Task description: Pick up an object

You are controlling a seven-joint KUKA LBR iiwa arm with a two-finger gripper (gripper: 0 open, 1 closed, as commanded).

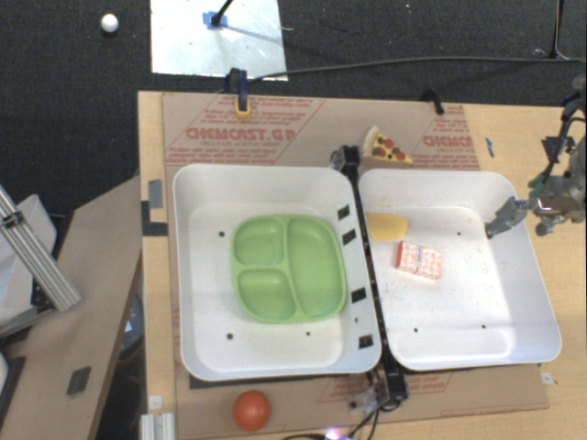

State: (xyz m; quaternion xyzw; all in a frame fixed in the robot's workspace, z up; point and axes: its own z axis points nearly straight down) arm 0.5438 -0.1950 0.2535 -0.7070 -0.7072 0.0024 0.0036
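Orange ball [251,410], near bench edge

A divided tray [289,269] is seen in the left bin [197,337]. In the right bin [523,333], a small packet [419,261] lies just in front of what may be a sponge [387,226].

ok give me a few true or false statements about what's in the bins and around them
1. The green divided tray lies in the left bin. True.
2. The yellow object sits in the left bin. False: it is in the right bin, near the divider.
3. The pizza slice toy lies inside the right bin. False: it lies on the board behind the bins.
4. The orange ball rests outside the bins, in front of the left one. True.
5. The hand holds the red and white packet. False: the packet lies on the bin floor, apart from the hand.
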